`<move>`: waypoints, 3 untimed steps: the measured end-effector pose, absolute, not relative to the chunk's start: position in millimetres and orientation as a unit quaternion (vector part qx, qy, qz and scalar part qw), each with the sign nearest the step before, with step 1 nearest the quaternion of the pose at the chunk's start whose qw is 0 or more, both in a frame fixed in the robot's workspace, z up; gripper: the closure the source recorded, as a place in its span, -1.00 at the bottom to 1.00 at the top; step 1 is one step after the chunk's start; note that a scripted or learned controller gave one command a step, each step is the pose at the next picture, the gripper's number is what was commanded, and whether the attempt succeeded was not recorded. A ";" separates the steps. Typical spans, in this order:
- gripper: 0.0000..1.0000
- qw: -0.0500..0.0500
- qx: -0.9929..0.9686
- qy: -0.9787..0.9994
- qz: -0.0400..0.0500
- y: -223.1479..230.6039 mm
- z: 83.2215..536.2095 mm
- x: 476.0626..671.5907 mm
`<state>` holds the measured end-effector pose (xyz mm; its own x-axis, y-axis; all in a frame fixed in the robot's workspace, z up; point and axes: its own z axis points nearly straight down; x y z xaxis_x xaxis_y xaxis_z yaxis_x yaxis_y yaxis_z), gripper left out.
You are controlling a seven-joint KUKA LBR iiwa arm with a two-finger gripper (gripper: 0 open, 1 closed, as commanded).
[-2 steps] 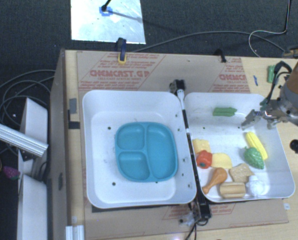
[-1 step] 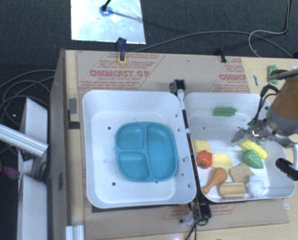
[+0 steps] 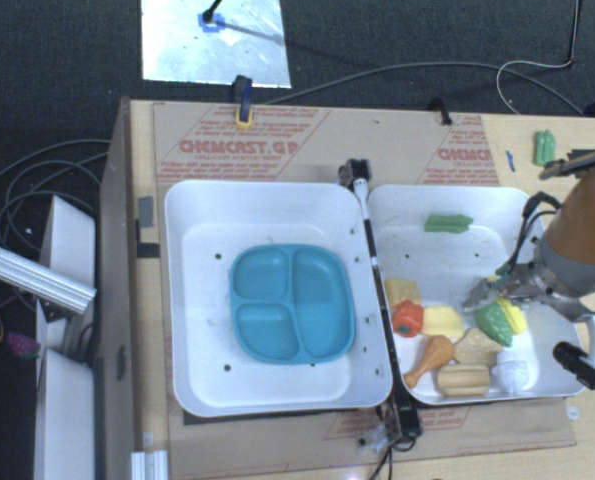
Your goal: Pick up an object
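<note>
I have 1 camera on this rig, fixed above the bench (image 3: 277, 133) and looking down at a slant. It sits far enough back to take in both white bins: the left bin (image 3: 202, 223) and the right bin (image 3: 497, 208), side by side across the middle. Dark floor (image 3: 57, 48) shows along the top and left. The arm (image 3: 587, 228) enters from my right edge.

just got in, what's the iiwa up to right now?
The arm is reaching into the right bin from the right, its hand low over the pile of toy food at the bin's front. It sits right by the green and yellow piece; whether it has a grip is unclear. A green pod lies apart near the back. The left bin holds a blue divided plate.
</note>
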<state>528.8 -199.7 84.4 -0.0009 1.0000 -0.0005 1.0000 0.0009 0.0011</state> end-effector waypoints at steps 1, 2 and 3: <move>1.00 0.003 0.707 0.708 0.001 -200.2 95.3 530.0; 1.00 0.003 0.705 0.709 0.002 -152.2 212.9 588.9; 1.00 0.000 0.705 0.709 0.001 -77.8 215.4 559.0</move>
